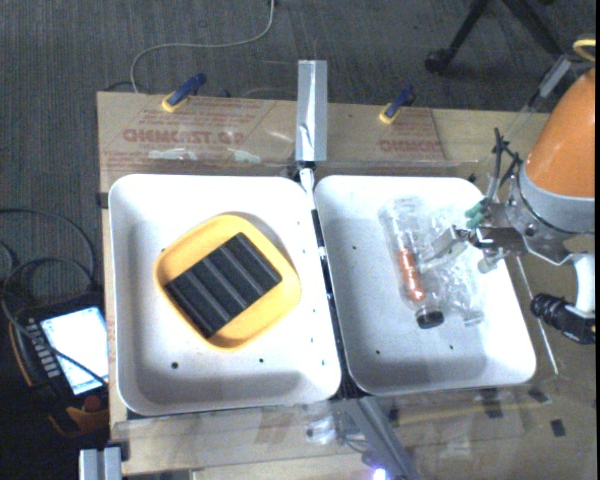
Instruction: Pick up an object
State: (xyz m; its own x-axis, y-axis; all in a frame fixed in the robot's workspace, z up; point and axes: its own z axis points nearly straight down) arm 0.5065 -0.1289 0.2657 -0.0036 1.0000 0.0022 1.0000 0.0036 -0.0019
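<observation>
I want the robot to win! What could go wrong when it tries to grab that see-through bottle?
The clear bottle lies on its side in the right bin, so it might roll or slip away. The gripper sits at its edge, not its middle, so it may just nudge it. Being see-through, it is hard to spot.

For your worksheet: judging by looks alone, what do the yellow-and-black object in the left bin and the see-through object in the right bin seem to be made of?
Yellow-and-black object: probably moulded plastic; smooth, rounded yellow rim with a soft sheen, around a matt black ribbed centre.

See-through object: seemingly clear plastic, perhaps a bottle; glossy, as the white bin shows through it and glints catch its surface. It has a dark cap and something coppery inside.
</observation>
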